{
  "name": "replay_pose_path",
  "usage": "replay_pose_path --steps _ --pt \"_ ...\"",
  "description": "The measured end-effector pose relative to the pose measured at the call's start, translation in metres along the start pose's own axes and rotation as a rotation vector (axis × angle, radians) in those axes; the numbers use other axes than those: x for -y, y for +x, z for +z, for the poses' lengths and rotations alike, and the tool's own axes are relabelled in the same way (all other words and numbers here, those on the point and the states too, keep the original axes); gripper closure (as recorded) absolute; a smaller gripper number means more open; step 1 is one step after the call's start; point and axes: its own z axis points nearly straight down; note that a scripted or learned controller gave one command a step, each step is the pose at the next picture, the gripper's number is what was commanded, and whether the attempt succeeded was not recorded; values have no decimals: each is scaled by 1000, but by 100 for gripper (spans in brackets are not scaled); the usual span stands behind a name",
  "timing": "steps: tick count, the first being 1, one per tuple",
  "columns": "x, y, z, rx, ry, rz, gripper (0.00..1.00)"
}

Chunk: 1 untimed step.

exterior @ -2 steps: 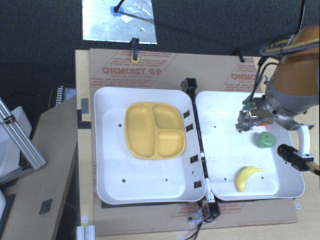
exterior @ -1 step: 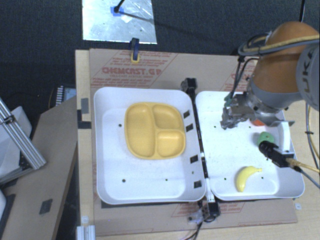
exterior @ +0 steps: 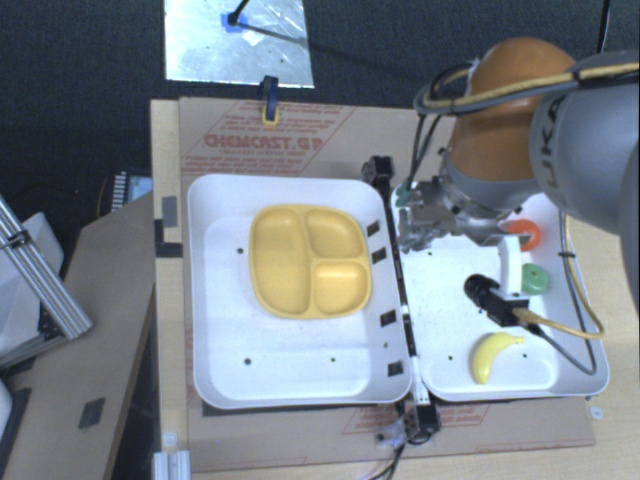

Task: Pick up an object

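A yellow banana (exterior: 495, 354) lies near the front of the right bin (exterior: 445, 373). Further back on that bin's right side sit a small green round piece (exterior: 535, 279) and an orange piece (exterior: 523, 234), partly hidden by the arm. My gripper (exterior: 417, 228) hangs over the back left part of the right bin, close to the divider between the bins. It is well left of and behind the banana, and I see nothing between its fingers. The left bin (exterior: 215, 368) holds a yellow divided plate (exterior: 308, 261).
The grey arm with its orange band (exterior: 510, 108) covers the back right of the right bin. Black clips (exterior: 392, 318) line the ridge between the bins. A cardboard sheet (exterior: 280, 133) lies under both bins.
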Motion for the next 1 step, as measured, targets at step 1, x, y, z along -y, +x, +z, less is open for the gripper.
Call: replay_pose_path --steps 1 --pt "-11 42 9 1 0 2 100"
